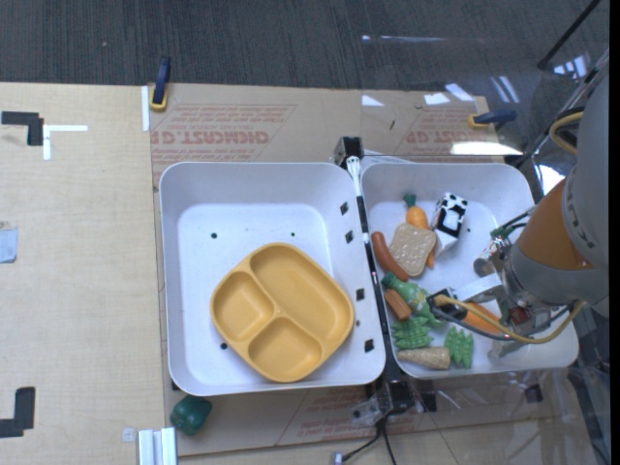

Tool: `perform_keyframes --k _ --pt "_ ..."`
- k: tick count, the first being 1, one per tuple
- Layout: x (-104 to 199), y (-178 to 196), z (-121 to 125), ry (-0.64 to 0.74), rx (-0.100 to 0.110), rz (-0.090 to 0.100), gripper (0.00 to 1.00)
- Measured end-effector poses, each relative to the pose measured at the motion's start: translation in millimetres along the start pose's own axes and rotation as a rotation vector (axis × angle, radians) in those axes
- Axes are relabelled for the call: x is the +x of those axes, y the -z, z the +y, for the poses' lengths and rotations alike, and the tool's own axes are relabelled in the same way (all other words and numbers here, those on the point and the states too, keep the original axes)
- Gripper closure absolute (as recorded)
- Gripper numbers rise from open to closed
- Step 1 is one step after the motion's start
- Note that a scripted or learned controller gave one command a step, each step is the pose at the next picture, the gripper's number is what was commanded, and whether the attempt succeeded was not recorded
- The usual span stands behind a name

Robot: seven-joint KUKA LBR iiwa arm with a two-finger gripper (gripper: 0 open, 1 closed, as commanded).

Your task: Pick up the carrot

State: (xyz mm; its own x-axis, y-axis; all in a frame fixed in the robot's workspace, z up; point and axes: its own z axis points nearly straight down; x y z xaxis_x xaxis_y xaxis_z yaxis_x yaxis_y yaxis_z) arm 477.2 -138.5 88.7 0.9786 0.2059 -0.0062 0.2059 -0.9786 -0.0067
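A small orange carrot (pixel 417 215) with a green top lies at the back of the right bin (pixel 513 184), beside a slice of bread (pixel 412 250). A second orange, carrot-like piece (pixel 396 304) with green leaves lies by the bin's left wall. My gripper (pixel 491 304) hangs low over the front right part of this bin, well to the right of and nearer than the small carrot. An orange-yellow strand runs under the gripper, and I cannot tell whether it is a cable or a toy.
The right bin also holds a red sausage (pixel 383 252), a black-and-white toy (pixel 450 215), green leafy pieces (pixel 413 334) and a pale root (pixel 425 358). A yellow divided plate (pixel 281 310) lies in the left bin (pixel 184 260). A green toy (pixel 192 414) sits on the bench outside.
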Motion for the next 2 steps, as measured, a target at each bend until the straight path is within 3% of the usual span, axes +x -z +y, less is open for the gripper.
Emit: perform_keyframes --k 1,2 --pt "37.2 -0.2 -34.5 -0.002 -0.003 -0.001 0.00" --pt "143.4 101.0 -63.4 0.001 -0.005 0.000 0.00"
